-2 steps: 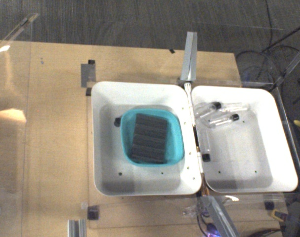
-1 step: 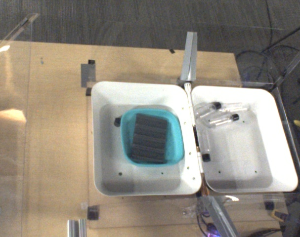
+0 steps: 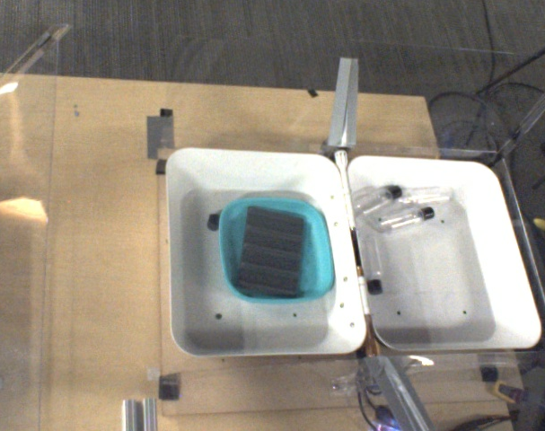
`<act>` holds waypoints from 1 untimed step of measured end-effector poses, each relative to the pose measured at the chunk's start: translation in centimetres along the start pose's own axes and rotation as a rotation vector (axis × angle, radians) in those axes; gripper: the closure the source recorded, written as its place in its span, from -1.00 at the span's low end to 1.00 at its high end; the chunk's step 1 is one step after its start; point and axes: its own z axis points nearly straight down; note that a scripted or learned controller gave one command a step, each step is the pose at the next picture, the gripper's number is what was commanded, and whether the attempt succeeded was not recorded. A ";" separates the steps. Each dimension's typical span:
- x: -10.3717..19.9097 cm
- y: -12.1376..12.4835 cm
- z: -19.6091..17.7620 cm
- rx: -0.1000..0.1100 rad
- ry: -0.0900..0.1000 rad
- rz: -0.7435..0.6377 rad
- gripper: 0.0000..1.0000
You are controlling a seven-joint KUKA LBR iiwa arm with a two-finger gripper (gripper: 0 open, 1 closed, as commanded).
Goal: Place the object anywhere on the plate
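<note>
A square teal plate (image 3: 319,260) sits in the middle of the left white bin (image 3: 191,241). On it lies a dark grey ridged block (image 3: 272,250), about flat, covering most of the plate's middle. In the right bin (image 3: 487,268), near its far left corner, lie clear plastic tubes with dark caps (image 3: 403,206).
A small dark item (image 3: 373,285) rests by the right bin's left wall. A grey metal post (image 3: 345,104) stands behind the seam between the bins. Cables run at the far right and at the bench's front edge.
</note>
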 end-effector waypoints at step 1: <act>0.0 0.0 0.0 0.000 0.000 0.000 -1.00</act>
